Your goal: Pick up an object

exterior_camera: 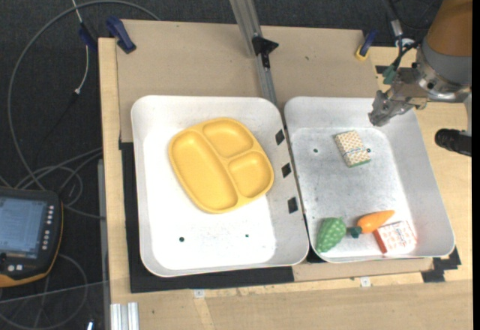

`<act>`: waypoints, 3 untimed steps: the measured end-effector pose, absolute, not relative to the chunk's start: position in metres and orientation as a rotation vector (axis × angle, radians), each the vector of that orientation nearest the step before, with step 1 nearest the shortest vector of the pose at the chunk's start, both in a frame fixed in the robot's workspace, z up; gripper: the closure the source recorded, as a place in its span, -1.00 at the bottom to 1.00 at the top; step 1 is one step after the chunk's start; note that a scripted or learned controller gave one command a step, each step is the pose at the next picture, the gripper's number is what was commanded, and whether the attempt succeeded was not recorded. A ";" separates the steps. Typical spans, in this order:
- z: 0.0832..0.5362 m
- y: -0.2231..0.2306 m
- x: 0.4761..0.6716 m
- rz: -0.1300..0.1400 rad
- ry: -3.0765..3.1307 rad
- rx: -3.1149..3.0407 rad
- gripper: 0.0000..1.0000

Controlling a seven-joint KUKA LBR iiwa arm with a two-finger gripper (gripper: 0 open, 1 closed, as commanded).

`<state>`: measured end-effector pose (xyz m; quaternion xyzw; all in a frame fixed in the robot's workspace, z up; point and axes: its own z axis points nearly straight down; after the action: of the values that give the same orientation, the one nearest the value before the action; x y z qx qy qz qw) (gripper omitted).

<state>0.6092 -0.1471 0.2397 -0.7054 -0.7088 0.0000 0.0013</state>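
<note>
The right bin holds a small patterned block near its far side. Along its near edge lie a green toy vegetable, an orange carrot and a red-and-white carton. My gripper hangs over the bin's far right corner, up and to the right of the patterned block, with nothing seen between its fingers. The arm's orange band rises above it at the right edge.
The left bin carries a yellow divided plate. A slanted metal post stands behind the bins, ending between them. Blue clamps sit on the bench's far edge. A tablet lies on the floor at left.
</note>
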 end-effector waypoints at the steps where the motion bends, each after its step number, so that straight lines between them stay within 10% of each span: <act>1: 0.229 -0.097 0.601 0.000 -2.225 -2.212 1.00; 3: 0.218 0.011 0.591 0.000 -2.225 -2.211 1.00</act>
<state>0.5910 0.0114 0.2181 -0.7048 -0.7094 0.0000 0.0024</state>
